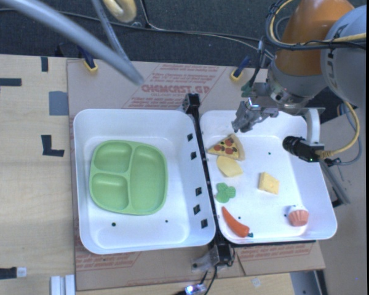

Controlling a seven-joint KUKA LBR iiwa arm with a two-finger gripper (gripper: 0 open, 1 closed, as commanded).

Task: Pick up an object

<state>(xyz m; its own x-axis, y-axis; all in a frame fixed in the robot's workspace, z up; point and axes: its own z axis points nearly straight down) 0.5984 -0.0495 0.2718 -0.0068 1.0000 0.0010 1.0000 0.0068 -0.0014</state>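
Note:
The right bin [313, 165] holds several toy foods: a pizza slice [226, 147], a pale yellow piece [230, 168], a yellow cheese wedge [269, 182], a green broccoli piece [224, 193], an orange carrot [235, 222] and a pink cupcake [298, 216]. My gripper [245, 121] hangs over the back left part of that bin, just above and to the right of the pizza slice. Nothing shows between its fingers.
The left bin [86, 128] holds a green divided plate [128, 176]. A black divider [200, 165] runs between the bins. A black cable fitting [298, 147] sticks out over the right bin's far right. Grey bars [61, 23] cross the upper left.

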